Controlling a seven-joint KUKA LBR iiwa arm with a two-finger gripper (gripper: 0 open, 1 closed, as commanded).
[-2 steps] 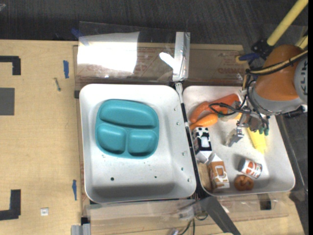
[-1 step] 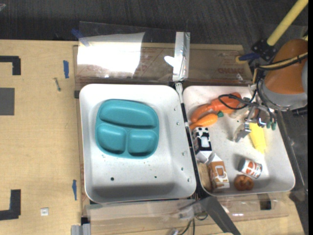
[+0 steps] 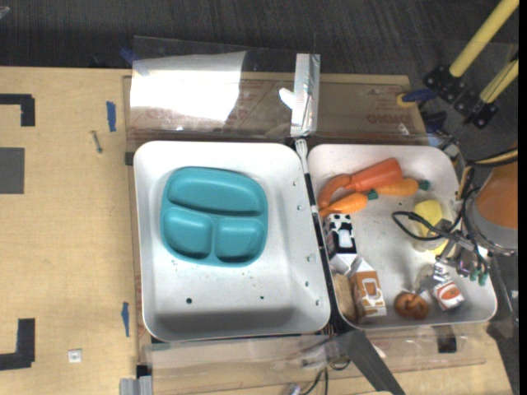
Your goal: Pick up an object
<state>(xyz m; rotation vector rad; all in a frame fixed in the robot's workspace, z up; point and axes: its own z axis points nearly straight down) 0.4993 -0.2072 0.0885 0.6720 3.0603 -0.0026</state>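
The right bin (image 3: 387, 156) holds several toy items. A large orange carrot (image 3: 375, 175) and a smaller one (image 3: 350, 204) lie at the back left, with a thin orange piece with a green tip (image 3: 401, 189) beside them. A yellow piece (image 3: 428, 216) lies mid right under a black cable loop (image 3: 409, 220). A black-and-white item (image 3: 342, 237), a brown-and-white carton (image 3: 368, 293), a brown round piece (image 3: 410, 304) and a small red-and-white item (image 3: 449, 295) sit toward the front. My gripper (image 3: 451, 263) hangs low at the bin's right side, just above the red-and-white item, among wires.
The left bin (image 3: 156, 303) holds a teal divided plate (image 3: 216, 214). A clear plastic sheet (image 3: 214, 89) and a metal strip (image 3: 305, 93) stand behind the bins. The arm's orange band (image 3: 502, 204) is at the right edge. Yellow bars (image 3: 486, 31) cross the back right.
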